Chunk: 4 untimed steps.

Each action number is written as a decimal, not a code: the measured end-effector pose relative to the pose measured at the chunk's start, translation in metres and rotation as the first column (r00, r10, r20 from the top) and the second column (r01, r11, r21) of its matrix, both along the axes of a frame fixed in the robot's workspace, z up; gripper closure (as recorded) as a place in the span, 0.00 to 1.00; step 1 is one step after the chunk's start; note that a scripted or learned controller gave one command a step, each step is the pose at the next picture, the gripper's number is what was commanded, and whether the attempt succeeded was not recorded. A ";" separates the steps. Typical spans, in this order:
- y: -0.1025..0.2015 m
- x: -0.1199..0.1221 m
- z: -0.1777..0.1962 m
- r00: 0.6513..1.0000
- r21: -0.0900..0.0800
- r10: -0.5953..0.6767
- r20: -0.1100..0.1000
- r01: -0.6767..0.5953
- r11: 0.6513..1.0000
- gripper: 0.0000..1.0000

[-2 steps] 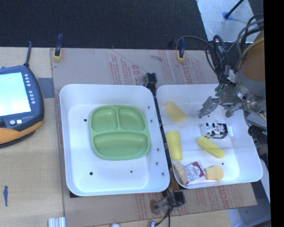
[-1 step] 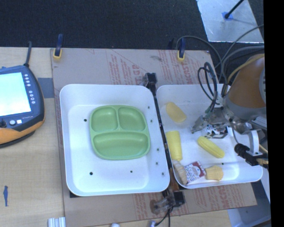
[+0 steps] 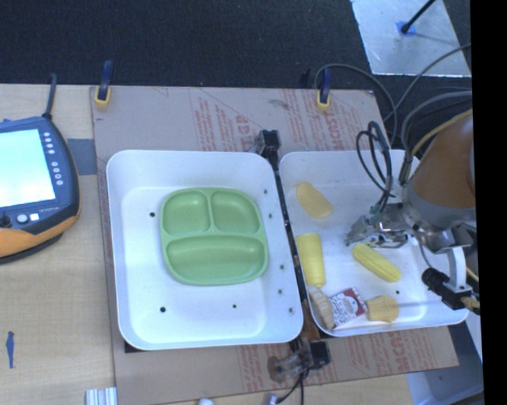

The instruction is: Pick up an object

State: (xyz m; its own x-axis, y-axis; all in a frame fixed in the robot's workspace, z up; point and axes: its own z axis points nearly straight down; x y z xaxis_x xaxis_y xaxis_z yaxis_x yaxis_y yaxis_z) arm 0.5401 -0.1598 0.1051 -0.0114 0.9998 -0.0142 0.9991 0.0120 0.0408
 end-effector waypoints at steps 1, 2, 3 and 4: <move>0.050 -0.022 -0.011 0.999 0.003 -0.011 -0.033 0.011 1.000 0.00; 0.064 0.099 -0.012 0.999 0.013 -0.009 -0.042 0.010 1.000 0.00; 0.044 0.103 -0.013 0.999 0.013 -0.009 -0.042 0.010 1.000 0.00; -0.008 0.079 -0.013 0.999 0.015 -0.010 -0.045 0.011 1.000 0.00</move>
